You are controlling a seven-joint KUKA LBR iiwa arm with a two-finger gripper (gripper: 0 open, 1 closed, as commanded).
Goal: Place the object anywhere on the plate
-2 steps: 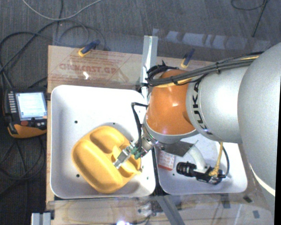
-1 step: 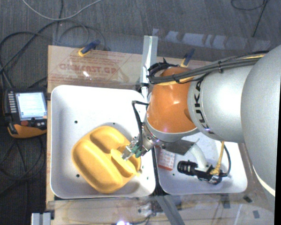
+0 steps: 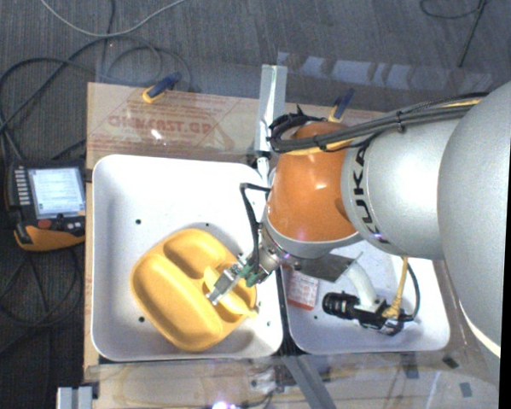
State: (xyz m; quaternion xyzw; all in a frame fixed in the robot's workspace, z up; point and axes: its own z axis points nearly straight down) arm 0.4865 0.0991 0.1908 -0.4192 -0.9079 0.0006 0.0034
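Lying in the left bin (image 3: 111, 183), the yellow plate (image 3: 178, 298) is the target for the drop. The end effector (image 3: 227, 289) hangs low over its right edge, likely to set something down. A green bit (image 3: 252, 276) shows at its tip, but whether it is grasped or released cannot be told. A red-printed packet (image 3: 301, 289) lies in the right bin (image 3: 428, 328).
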